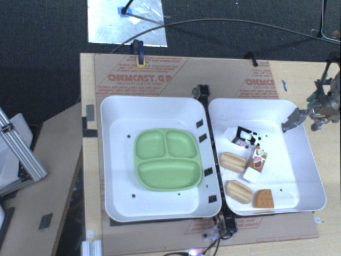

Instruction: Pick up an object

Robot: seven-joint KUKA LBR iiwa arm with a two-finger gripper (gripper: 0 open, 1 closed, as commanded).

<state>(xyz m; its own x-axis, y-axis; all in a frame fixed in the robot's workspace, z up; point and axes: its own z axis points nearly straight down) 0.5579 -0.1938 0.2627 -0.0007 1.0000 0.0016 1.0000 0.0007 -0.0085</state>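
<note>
The things to pick from lie in the right-hand bin [298,143], gathered in its lower left part. A black-and-white patterned piece [244,136] sits highest of the group, its shape hard to make out. Just below and right of it is a small brown-and-white carton [257,161], tilted; what is printed on it is too small to read. Left of the carton lies a tan bun-shaped roll [232,161], touching or nearly touching the carton. A second roll [238,191] lies lower, and just right of it sits an orange waffle-like square [263,199] near the bin's lower wall.

The gripper [293,119] is over the upper right edge of this bin, well apart from the cluster and holding nothing that can be seen. One dark finger points down and left toward the bin floor; whether the fingers are spread or together cannot be told at this angle. The wrist behind it is cut off by the right edge of the frame.

The left-hand bin [114,143] holds a green divided plate [168,159] with three compartments, lying flat near its centre. Small black clips [202,137] line the seam between the two bins. Both bins rest on a board with red lettering [139,78] across the upper middle of the frame.
</note>
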